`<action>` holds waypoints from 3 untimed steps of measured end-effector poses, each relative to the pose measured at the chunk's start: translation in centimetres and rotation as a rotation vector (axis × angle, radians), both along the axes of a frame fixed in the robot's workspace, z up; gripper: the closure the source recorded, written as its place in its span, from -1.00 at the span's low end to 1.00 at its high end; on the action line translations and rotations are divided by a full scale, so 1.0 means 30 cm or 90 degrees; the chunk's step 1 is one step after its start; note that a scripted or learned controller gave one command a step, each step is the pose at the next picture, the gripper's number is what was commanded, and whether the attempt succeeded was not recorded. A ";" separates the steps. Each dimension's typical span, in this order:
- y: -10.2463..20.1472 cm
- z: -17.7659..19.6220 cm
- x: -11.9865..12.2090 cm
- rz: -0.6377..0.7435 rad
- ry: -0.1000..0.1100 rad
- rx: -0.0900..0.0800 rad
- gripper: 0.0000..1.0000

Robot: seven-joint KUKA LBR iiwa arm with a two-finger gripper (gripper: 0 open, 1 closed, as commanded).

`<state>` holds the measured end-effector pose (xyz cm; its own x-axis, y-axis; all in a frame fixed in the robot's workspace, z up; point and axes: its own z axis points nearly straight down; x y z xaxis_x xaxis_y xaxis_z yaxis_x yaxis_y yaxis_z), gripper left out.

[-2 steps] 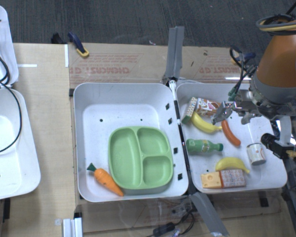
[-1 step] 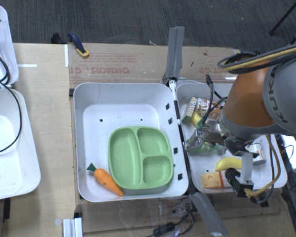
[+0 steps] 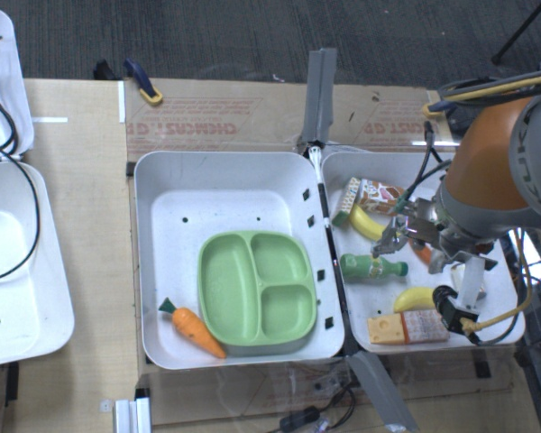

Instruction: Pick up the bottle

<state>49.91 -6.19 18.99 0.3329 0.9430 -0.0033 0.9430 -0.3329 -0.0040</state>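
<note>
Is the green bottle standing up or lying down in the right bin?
Lying down. The green bottle rests on its side on the right bin floor, cap end pointing toward the arm, beside a banana.

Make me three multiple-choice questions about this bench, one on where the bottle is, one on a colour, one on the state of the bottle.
1. Where does the green bottle lie?
A. right bin
B. left bin
C. on the cardboard

2. What colour is the divided tray?
A. white
B. green
C. orange

3. How is the bottle placed?
A. standing upright
B. lying on its side
C. hanging in the air

Answers:
1 A: it lies in the right bin, near the gripper.
2 B: the tray is pale green, next to the carrot.
3 B: it lies flat, cap pointing right.
</note>
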 end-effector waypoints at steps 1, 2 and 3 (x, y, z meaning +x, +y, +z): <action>-0.378 -0.042 0.019 0.013 -0.001 0.000 -1.00; -0.128 -0.170 0.091 -0.111 0.000 0.001 -1.00; -0.131 0.076 0.100 -0.067 -0.001 0.000 -1.00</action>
